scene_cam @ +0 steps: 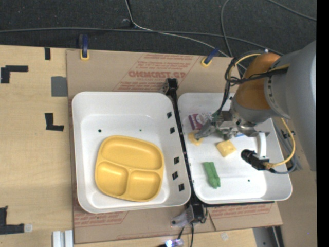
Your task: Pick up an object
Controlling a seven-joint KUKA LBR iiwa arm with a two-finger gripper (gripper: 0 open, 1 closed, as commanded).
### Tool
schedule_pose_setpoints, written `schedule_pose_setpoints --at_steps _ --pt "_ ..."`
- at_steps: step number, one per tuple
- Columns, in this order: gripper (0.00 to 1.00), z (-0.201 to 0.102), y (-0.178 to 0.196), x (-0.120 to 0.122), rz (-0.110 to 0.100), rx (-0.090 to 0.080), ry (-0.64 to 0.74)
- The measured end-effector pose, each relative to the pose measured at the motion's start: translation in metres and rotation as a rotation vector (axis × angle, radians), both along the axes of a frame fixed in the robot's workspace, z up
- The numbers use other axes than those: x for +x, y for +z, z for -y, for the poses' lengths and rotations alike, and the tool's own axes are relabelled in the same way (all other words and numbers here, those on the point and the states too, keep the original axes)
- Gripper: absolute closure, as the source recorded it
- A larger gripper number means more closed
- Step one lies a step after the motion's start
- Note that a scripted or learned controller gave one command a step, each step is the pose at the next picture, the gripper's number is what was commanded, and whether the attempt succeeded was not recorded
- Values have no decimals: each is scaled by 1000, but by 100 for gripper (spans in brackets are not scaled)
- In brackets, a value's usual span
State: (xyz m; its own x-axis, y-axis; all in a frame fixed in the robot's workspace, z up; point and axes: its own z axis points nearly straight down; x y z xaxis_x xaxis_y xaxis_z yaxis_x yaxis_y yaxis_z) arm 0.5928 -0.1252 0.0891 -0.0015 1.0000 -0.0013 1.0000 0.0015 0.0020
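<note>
Brown cardboard covers the desk (31, 153) under two white bins. Within the left bin (82, 112) lies a yellow divided tray (129, 168). Over the right bin (277, 189) the grey arm reaches in, its end effector (208, 130) low near the bin's upper left, beside a purple packet (196, 121) and a small yellow piece (194, 137); whether it is wide or narrow cannot be told. A yellow block (225, 148) lies just beside it, and a green block (211, 174) nearer the front.
</note>
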Motion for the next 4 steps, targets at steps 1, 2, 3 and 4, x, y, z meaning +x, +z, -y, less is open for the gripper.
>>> schedule_pose_setpoints --at_steps 1,2,3,4 --pt "100 -2 15 2 4 5 2" --pt "100 7 63 4 1 0 -1" --pt "100 11 109 -2 1 0 -1" --pt "100 8 152 1 2 0 0"
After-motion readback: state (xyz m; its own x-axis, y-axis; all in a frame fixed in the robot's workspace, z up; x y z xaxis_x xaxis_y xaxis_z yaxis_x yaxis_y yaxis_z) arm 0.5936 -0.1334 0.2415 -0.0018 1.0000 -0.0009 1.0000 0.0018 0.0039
